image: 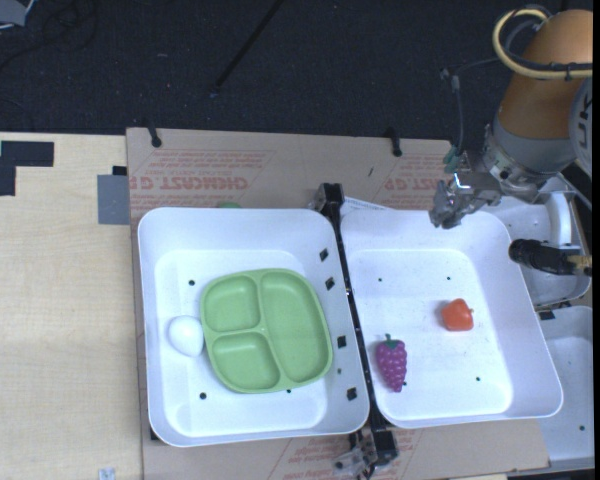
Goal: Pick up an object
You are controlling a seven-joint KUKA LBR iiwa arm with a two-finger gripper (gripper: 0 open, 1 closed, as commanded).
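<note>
You see gripper (448,211) over right bin (525,388) far rim; claw state unclear, maybe clenched. Cardboard (280,173) under bins, dark floor (230,48) behind.

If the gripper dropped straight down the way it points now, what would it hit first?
Probably the right bin near its far rim. The gripper hangs over that edge; the orange object and the purple grapes lie nearer the camera, off its line. Depth is unclear.

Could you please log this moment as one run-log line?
gripper: above right bin's far rim, nothing held | tomato, grapes: right bin
</note>
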